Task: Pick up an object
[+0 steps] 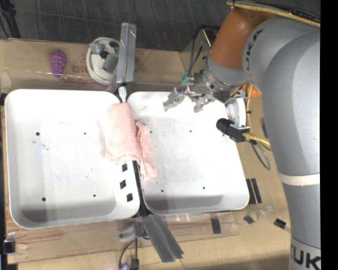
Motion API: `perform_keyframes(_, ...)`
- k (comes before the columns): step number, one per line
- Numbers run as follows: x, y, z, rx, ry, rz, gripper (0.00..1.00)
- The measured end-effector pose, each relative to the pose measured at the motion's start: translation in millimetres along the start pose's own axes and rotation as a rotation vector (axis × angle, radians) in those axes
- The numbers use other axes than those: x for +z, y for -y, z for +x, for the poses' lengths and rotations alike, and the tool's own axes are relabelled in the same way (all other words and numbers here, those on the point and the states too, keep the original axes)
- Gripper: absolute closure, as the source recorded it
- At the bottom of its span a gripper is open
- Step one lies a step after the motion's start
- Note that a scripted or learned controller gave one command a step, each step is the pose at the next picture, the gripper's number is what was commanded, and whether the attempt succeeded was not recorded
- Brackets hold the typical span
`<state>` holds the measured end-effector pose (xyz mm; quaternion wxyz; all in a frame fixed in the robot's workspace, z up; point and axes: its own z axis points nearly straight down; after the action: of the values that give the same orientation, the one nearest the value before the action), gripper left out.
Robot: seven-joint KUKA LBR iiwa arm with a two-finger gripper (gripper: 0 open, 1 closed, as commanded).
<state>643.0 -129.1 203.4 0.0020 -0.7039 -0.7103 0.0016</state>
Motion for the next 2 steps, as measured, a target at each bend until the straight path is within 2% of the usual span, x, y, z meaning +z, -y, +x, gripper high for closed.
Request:
perform_keyframes(1, 112, 3, 26, -0.203, 0.001, -0.002, 0.0)
perform_keyframes(2, 111, 49, 29, -0.616, 0.003, -0.003, 0.0)
